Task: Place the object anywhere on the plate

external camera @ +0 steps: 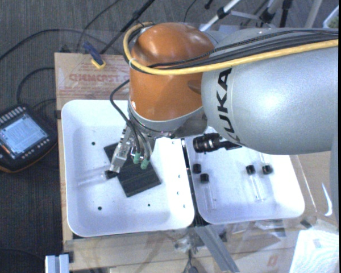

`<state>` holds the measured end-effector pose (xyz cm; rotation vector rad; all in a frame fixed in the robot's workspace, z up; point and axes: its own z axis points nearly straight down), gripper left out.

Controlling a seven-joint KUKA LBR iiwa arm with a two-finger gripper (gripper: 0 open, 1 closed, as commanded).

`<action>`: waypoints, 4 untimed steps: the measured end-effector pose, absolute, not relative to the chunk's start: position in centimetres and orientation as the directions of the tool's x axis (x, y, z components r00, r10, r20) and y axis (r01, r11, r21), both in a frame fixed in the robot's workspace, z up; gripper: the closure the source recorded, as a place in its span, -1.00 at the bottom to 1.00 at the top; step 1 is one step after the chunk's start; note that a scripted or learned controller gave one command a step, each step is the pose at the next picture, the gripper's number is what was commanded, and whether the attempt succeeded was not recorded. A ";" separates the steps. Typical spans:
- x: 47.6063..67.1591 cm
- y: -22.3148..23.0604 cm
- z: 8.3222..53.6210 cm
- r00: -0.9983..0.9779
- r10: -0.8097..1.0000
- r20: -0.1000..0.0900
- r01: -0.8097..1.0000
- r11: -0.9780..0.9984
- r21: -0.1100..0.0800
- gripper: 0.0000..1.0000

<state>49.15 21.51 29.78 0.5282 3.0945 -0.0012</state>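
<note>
Nearest the cam is the KUKA arm (273, 90), grey w/ an orange band (167, 73) above the wrist; a yellow cable (176, 70) is looped round the band. The arm is reached in from the right and is hung over the left bin (82, 209), w/ the wrist above that bin's far right part.

The gripper (128, 158) is pointed down at the middle of the left bin, just over the black plate (142, 181). Whether it is open or closed cannot be told, and nothing is clearly seen held in it.

The plate, flat and dark, is laid at a skew near the bin's centre, partly hidden under the gripper. A clear tube-like object (92, 178) is seen on the bin floor just left of the plate, w/ one end close to the gripper tip; contact cannot be judged. It is not on the plate.

In the right bin (290, 209), small black caps (204, 178) are scattered along the far half and clear tubes (257, 189) are laid near the middle. A teach pendant (17, 135) is seen on the floor, left of the bench.
</note>
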 end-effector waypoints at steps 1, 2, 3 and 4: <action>48.3 23.3 17.7 -0.957 0.291 0.002 0.291 0.957 -0.001 1.00; 48.4 23.3 21.2 -1.000 -0.030 -0.001 -0.030 1.000 0.001 1.00; 54.0 23.3 15.8 -1.000 -0.027 0.001 -0.027 1.000 0.001 1.00; 57.7 23.3 14.7 -0.997 -0.076 -0.001 -0.076 0.997 0.000 1.00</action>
